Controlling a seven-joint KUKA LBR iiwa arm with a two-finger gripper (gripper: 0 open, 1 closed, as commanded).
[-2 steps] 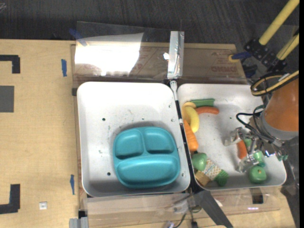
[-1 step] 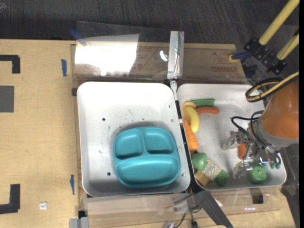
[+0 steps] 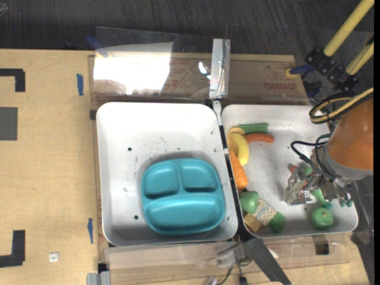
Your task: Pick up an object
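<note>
The likeliest thing to pick is the green apple, a small toy fruit lying near the front right corner of the right bin, just beside and below the gripper; it looks like hard, smooth plastic, so I judge it light and stiff but slippery and apt to roll; the best hold would be across its widest part, straight from above, not by the stem end. The gripper hangs low over the bin floor to the apple's left, wrapped in cables; whether its jaws are spread or pressed together I cannot tell, and nothing can be seen between them. Further left, along the dividing wall, lie a banana, a carrot and a red and green pepper; these are long and easier to pinch across. The left bin holds a teal divided tray.
</note>
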